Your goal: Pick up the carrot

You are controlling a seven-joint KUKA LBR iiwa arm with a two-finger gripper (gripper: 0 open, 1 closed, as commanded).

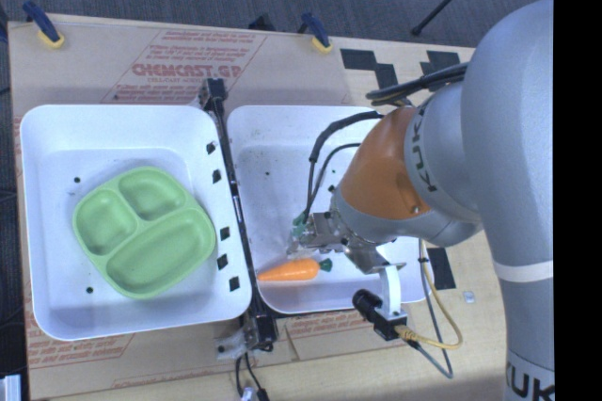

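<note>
Looming largest, the grey arm (508, 154) with its orange band reaches in over the right bin (273, 131). Its gripper (315, 239) hangs low in that bin; whether it is apart or together cannot be told. One carrot (290, 272) lies on the floor of the right bin near the front wall, just below the gripper and close to it, not visibly held. Two white bins sit side by side. One green divided plate (144, 230), with three compartments, lies in the left bin (56, 131).
</note>
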